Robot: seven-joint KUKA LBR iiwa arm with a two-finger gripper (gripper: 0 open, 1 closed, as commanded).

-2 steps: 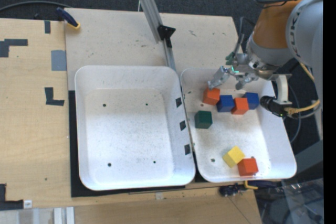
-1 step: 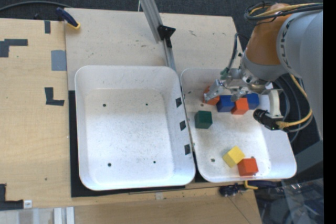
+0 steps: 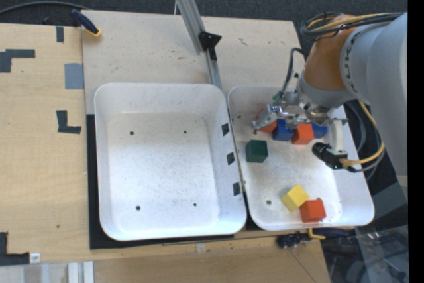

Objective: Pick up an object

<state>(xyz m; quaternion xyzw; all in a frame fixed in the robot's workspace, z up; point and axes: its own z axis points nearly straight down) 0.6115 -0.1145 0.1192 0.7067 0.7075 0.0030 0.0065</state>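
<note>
Looking down at a slant, we see a light wooden bench (image 3: 40, 162) with grey tape marks, dark carpet beyond its far edge. Two shallow white bins sit side by side on a black mat: left bin (image 3: 106, 142) and right bin (image 3: 351, 205), their rims touching. A grey metal pole (image 3: 189, 6) slants across the bench toward the seam between the bins.

Right bin contents: green cube (image 3: 257, 151) near its left wall, yellow cube (image 3: 295, 197) and an orange-red cube (image 3: 313, 210) touching each other near the front edge. At the far end sit a blue block (image 3: 283, 132) and an orange block (image 3: 303, 134) side by side, with a red piece (image 3: 266, 126) just left of them.

The arm (image 3: 371, 56) reaches in from the right, orange band above the wrist, bent down over the far end of the right bin. The gripper (image 3: 281, 114) sits right above the blue and red pieces. We cannot tell how wide it is or whether it has hold of anything; the cluster blocks the tips.
</note>
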